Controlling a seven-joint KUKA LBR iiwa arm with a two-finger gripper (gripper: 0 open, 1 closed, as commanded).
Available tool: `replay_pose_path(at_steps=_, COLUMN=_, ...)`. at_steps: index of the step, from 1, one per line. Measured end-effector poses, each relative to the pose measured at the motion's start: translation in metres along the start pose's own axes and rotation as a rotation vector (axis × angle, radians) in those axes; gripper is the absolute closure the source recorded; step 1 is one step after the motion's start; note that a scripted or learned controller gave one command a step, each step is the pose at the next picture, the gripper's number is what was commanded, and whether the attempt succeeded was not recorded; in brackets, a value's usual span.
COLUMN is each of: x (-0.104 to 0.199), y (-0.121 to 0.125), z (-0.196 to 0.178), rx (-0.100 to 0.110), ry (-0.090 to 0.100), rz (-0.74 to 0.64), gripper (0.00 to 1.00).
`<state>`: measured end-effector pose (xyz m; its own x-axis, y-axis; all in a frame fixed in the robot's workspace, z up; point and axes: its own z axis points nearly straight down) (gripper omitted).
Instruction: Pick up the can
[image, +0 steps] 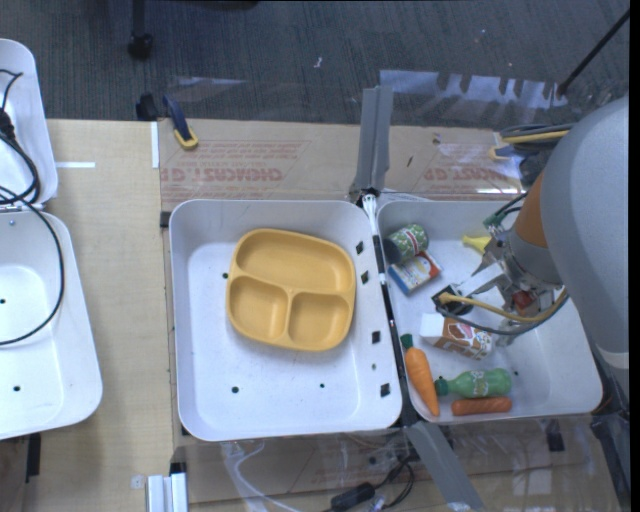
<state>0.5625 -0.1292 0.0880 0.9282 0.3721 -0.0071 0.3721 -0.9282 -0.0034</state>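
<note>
The can (408, 240) is small and green with a pale end. It lies on its side in the back left corner of the right bin (560, 395), close to the divider. The grey arm comes in from the right and hangs over the middle of that bin. Its gripper (503, 296) points down among looped cables, to the right of the can and somewhat nearer the front, apart from it. Nothing shows between the gripper and the can except a red and white box (416, 270).
A brown and white carton (461, 338), a carrot (421, 379), a green bottle (480, 382), a red-orange vegetable (481, 406) and a yellow item (477, 241) share the right bin. The left bin (200, 330) holds a yellow divided plate (291, 288).
</note>
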Motion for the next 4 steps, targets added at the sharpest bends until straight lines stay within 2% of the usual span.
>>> replay_pose_path(at_steps=1, x=0.039, y=0.11, z=-0.021, rx=0.01, ry=0.004, rz=0.077, gripper=0.0)
replay_pose_path(at_steps=2, x=0.001, y=0.042, z=0.0, rx=0.001, ry=0.0, rz=0.175, gripper=0.0)
replay_pose_path(at_steps=3, x=0.037, y=0.103, z=-0.004, rx=0.032, ry=-0.01, rz=0.113, gripper=0.0)
replay_pose_path(at_steps=4, x=0.024, y=0.091, z=-0.005, rx=0.01, ry=0.003, rz=0.113, gripper=0.0)
